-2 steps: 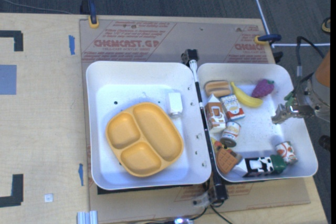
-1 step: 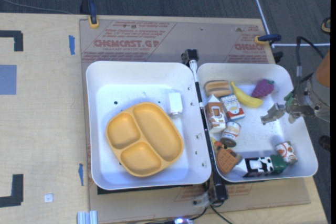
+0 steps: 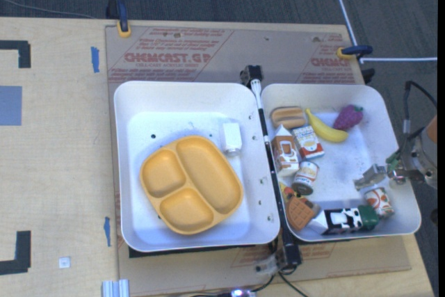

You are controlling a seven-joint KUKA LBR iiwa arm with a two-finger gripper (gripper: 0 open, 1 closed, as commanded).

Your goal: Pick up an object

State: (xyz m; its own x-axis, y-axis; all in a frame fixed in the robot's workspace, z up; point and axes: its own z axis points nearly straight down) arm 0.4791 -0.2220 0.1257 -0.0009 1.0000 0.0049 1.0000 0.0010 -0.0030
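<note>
Camera view showed the objects heaped in the right bin [image 3: 389, 104]: a hot dog [image 3: 287, 114] and a banana [image 3: 325, 129] near the far wall, purple grapes [image 3: 348, 117] beside the banana's tip, two small cartons [image 3: 297, 146] against the left wall, a can [image 3: 304, 179] below them, a waffle [image 3: 300, 213] at the near left corner, a black-and-white toy [image 3: 344, 218] along the near wall, and an orange-and-white can [image 3: 378, 202] near the right wall. The gripper [image 3: 374, 176] sat low at that bin's right side, just above the orange-and-white can, with nothing visibly between its fingers; whether they were spread or closed could not be told. The left bin [image 3: 139, 108] held a yellow divided plate [image 3: 191, 183] and a small white block [image 3: 231, 136].
</note>
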